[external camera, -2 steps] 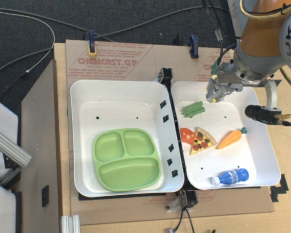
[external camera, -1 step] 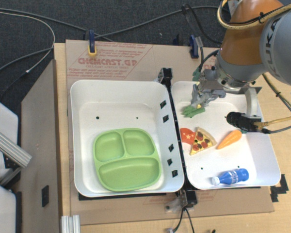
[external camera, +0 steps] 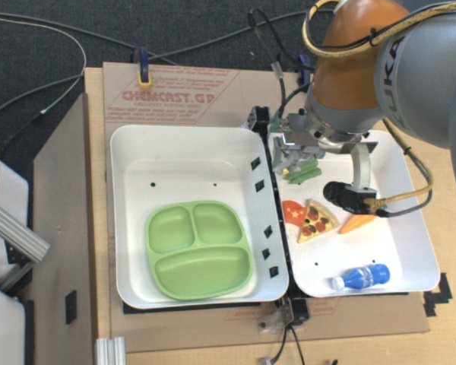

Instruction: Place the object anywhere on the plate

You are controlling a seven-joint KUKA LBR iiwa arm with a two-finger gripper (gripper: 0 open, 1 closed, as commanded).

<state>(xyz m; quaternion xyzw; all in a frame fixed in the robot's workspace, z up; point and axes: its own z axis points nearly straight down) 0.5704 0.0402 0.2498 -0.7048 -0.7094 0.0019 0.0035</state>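
Observation:
A green divided plate (external camera: pixel 199 248) lies in the front half of the left bin (external camera: pixel 137 158). My gripper (external camera: pixel 292 158) hangs low at the back left of the right bin (external camera: pixel 410 242), close to the wall between the two bins. A small green pod-shaped toy (external camera: pixel 305 174) lies right under and just in front of it, partly covered by the gripper. From above I cannot see whether it is touching the pod.
In the right bin lie a red piece (external camera: pixel 292 212), a pizza slice (external camera: pixel 317 220), an orange wedge (external camera: pixel 357 223) and a blue bottle (external camera: pixel 361 277) near the front edge. Black clips line the dividing wall (external camera: pixel 267 226).

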